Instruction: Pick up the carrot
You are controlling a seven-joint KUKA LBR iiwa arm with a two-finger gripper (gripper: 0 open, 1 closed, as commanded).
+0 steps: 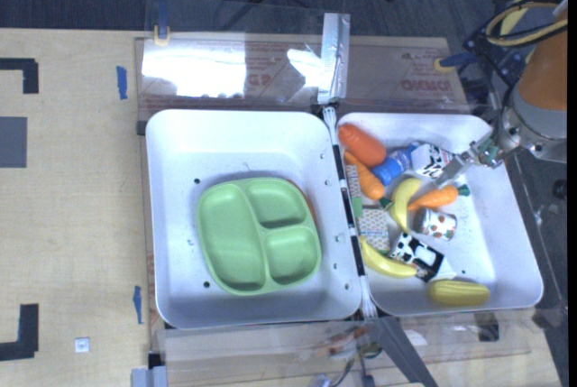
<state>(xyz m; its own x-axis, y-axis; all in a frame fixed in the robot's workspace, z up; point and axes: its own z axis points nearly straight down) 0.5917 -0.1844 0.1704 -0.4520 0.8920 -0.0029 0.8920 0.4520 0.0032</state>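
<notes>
The carrot [439,196] was a small orange toy with a green tip at its right end, lying nearly level with a slight tilt, its left end pointing toward the middle of the right-hand bin [514,268]. It rested on top of the heap of items there, just right of a curved yellow banana [404,200] and above a white piece with dark markings [440,224].
</notes>
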